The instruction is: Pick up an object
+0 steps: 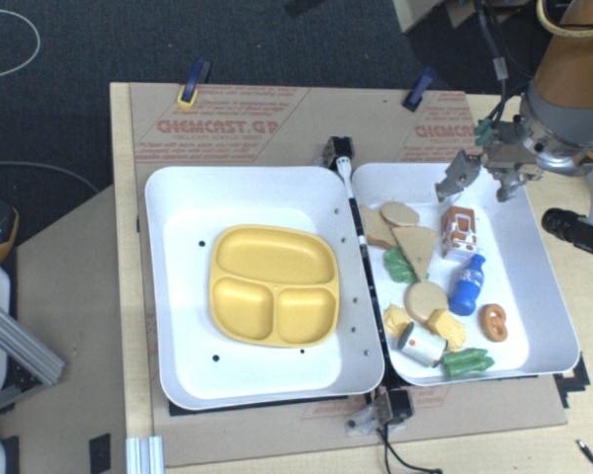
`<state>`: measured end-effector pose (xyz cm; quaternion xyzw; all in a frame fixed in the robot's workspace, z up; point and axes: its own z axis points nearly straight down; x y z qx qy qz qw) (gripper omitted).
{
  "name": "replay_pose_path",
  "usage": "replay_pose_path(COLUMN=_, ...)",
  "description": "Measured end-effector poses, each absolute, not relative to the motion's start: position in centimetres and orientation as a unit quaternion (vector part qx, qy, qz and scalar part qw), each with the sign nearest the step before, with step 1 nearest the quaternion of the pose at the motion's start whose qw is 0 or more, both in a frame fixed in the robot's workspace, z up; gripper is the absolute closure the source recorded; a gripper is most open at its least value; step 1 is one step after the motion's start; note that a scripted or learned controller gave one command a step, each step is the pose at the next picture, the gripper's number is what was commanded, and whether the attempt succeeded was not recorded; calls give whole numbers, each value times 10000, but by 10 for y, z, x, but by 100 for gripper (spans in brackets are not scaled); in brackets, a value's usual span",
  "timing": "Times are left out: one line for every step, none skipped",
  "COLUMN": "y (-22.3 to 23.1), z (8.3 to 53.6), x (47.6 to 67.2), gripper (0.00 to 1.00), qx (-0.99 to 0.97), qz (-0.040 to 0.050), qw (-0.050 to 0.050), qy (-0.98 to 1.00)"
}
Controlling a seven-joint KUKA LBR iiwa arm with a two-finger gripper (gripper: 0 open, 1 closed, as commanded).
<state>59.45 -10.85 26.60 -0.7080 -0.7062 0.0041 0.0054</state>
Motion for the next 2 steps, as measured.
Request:
replay_pose_path(y=-108, z=273, x=597, gripper=0, qx=-7071, qz=3, qw=5, qy=-7071)
replay_pose_path(y=-110, z=211, x=601, gripper=0, qx=-7072, qz=16, qw=24, qy=-7070)
